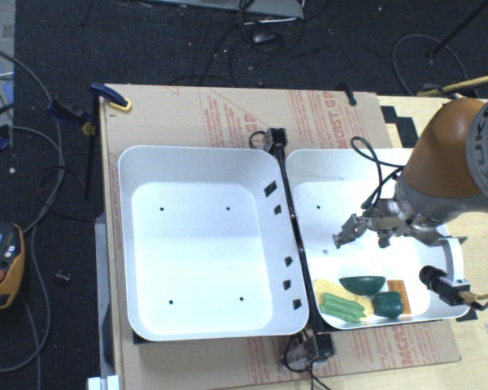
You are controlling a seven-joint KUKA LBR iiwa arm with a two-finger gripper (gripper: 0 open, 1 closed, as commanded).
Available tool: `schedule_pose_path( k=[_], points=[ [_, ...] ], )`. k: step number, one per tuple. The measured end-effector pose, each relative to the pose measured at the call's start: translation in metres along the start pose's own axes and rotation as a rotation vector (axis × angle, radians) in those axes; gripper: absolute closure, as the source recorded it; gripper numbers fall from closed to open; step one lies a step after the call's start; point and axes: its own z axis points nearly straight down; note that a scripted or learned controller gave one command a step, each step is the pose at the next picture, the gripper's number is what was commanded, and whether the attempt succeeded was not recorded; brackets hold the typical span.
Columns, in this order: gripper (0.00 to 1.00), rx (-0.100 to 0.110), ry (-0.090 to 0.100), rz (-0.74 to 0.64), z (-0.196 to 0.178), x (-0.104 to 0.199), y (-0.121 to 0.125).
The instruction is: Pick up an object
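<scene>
**Gripper above the pile, nothing held**

The gripper (347,232) hangs over the right bin (333,169); whether its jaws are apart or together cannot be told. Below and right of the jaws, well apart, lie a dark green bowl-shaped piece (363,283), a green ridged object (342,307), a teal block (388,304).

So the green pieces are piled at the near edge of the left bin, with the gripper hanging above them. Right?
Not quite: the camera view shows the green pieces at the near edge of the right bin, not the left bin. The gripper does hang above them.
</scene>
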Motion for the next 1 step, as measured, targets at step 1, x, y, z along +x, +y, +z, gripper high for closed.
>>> schedule_pose_path(
  k=[1],
  points=[
    [0.0, -0.011, -0.001, -0.003, -0.0296, 0.0868, -0.0252]
  ],
)
